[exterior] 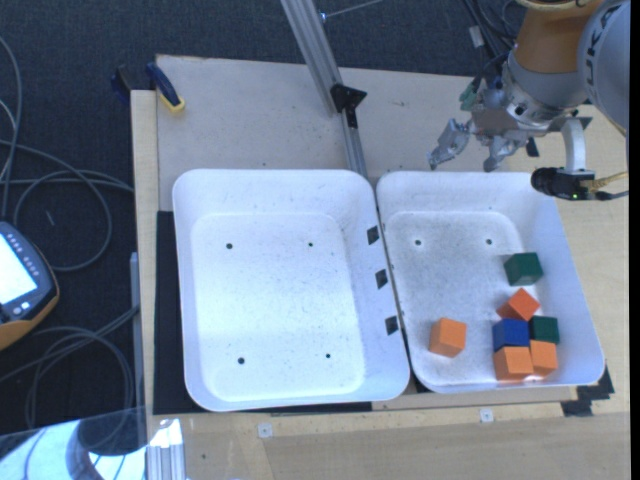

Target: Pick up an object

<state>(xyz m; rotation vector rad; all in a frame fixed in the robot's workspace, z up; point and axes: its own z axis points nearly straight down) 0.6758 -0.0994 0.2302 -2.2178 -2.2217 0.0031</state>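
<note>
1. The gripper (472, 152) was held above the bench at one o'clock, its fingers spread apart with nothing between them.
2. Coloured blocks (520, 330) were clustered in the right bin (462, 200) at four o'clock.

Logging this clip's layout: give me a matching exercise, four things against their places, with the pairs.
Things:
1. lone orange cube
2. green cube
3. end effector
4. blue cube

Places:
A. above the bench, beyond the right bin's far rim
B. in the cluster at the right bin's near right corner
C. alone, left of the cluster, near the front
D. farthest back of the cubes, by the right wall

Pairs: 1-C, 2-D, 3-A, 4-B
</note>
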